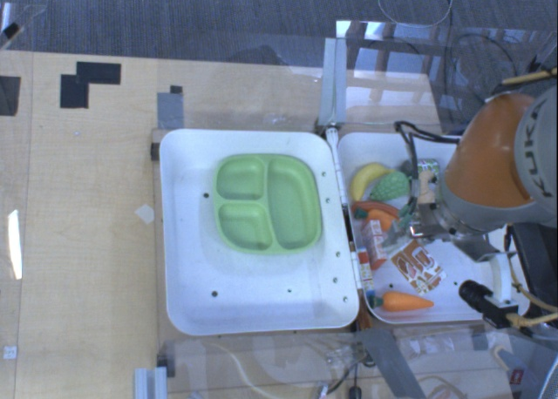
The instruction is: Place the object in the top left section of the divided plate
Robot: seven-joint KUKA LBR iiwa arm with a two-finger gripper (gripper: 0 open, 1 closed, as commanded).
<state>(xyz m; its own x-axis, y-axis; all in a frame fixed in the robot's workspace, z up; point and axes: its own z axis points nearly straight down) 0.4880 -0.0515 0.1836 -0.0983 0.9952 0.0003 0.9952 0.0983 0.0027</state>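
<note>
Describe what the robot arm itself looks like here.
The arm is bulky and rounded, with a grey body and a broad orange band above the wrist. Dark lettering marks its grey casing at the right. Black cables loop beside it, and the gripper is dark metal.

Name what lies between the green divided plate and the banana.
In the camera view: bare white floor of the left bin, then the two bins' adjoining rims, between the divided plate and the banana.

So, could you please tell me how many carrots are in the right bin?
2. One carrot lies at the near edge of the right bin. Another carrot lies further back, just below the banana. The arm covers part of the bin, so more may be hidden.
</note>
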